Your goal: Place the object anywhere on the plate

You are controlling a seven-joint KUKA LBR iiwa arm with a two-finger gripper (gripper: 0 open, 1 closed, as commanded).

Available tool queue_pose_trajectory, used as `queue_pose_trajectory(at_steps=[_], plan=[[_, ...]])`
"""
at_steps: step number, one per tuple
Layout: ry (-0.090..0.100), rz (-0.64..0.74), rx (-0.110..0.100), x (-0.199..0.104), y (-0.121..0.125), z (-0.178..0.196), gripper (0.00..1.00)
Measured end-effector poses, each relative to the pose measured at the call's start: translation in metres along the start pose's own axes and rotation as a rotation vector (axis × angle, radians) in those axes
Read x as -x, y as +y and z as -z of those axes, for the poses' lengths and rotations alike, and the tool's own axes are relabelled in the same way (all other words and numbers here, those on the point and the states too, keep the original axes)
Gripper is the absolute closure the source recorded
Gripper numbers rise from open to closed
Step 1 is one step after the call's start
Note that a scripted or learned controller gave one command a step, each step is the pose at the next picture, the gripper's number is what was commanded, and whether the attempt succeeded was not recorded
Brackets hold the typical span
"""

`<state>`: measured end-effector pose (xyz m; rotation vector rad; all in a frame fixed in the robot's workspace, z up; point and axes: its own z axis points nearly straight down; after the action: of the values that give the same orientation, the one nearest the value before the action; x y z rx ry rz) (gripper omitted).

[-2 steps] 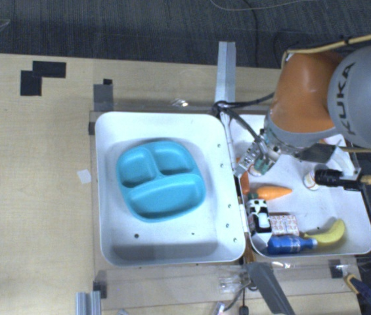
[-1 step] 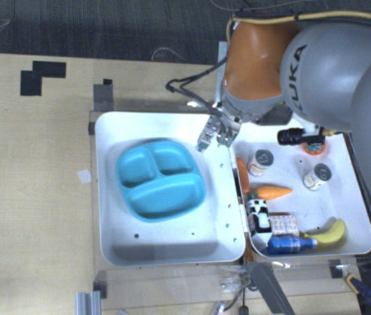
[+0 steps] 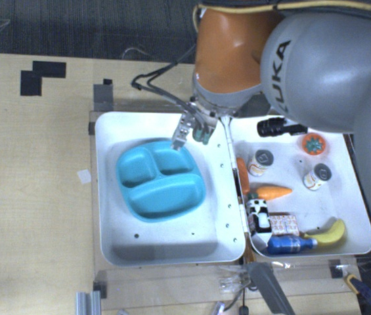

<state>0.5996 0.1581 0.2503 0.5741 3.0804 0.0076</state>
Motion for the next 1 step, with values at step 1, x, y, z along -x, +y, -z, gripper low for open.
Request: queue_pose_trajectory(at_steps=[1], plan=[[0.003,-0.127,-0.002,-0.0677,-0.0329,-0.0521,1.0]])
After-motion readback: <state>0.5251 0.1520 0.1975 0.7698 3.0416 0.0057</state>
